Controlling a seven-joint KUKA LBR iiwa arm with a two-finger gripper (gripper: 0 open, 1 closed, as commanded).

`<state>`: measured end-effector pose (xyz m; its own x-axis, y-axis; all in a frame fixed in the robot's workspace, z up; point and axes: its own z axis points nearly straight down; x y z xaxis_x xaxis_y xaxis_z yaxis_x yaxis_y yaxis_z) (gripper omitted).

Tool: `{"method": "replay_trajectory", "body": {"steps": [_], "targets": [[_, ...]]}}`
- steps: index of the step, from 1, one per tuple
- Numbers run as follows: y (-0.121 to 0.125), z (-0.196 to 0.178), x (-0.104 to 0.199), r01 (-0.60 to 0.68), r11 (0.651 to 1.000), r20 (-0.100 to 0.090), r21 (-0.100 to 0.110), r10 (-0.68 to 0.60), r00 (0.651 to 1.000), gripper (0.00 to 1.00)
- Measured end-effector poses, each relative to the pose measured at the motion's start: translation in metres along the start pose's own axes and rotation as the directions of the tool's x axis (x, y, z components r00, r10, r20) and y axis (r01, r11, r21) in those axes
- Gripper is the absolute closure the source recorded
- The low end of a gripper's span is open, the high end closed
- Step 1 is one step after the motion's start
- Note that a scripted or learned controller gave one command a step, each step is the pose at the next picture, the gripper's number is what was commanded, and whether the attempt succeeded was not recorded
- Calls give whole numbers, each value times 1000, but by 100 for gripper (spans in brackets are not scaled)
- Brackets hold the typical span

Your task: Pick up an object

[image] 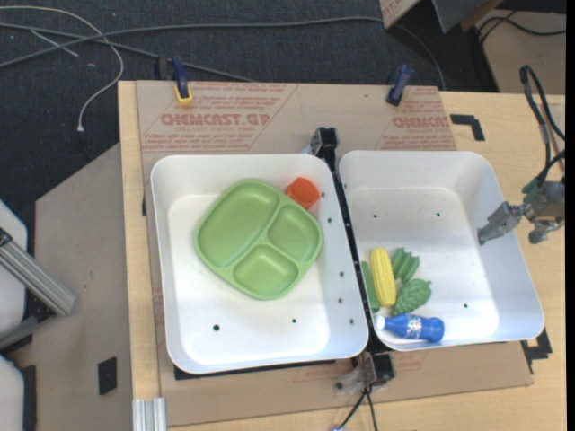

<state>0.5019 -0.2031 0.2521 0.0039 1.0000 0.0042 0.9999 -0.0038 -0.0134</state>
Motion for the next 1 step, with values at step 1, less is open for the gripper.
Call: {"method": "replay_trajectory", "body": {"steps": [1], "targets": [[2, -7, 1, 4, 1000, 4, -13, -4, 1000, 0]]}}
